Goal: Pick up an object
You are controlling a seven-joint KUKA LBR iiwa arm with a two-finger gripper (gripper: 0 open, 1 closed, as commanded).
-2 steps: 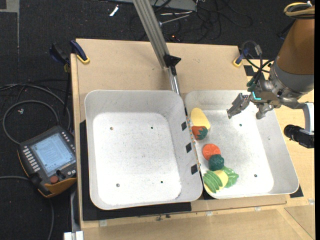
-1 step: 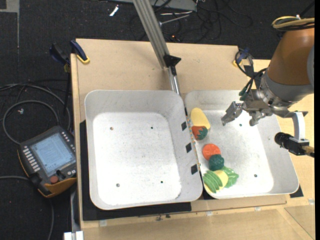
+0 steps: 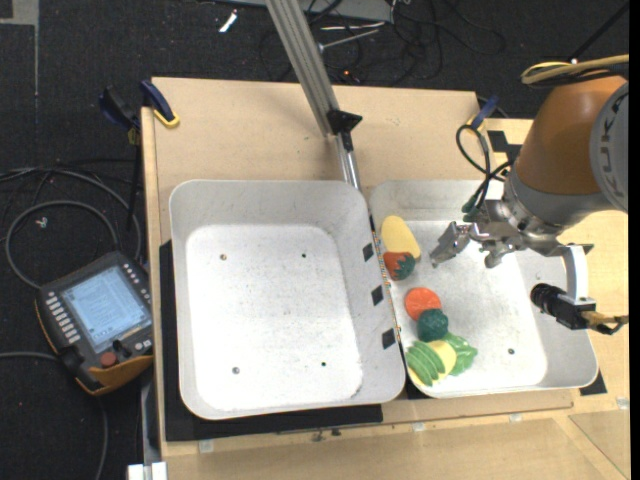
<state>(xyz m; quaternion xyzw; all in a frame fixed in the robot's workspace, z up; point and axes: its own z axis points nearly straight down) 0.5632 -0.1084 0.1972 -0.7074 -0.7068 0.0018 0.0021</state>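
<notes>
Your objects lie in the right bin (image 3: 560,368) along its left side: a yellow piece (image 3: 399,235) touching a small red-and-green one (image 3: 402,264), then an orange ball (image 3: 422,300), a dark green ball (image 3: 432,324) and a yellow-green toy (image 3: 438,358). Your tool (image 3: 468,249) hangs open, holding nothing, just right of the yellow piece. The left bin (image 3: 190,218) sits beside it on the table (image 3: 250,128).

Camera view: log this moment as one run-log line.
stage: approach | gripper: open, holding nothing, above right bin | nearest: yellow toy | also there: orange ball, dark green ball
</notes>
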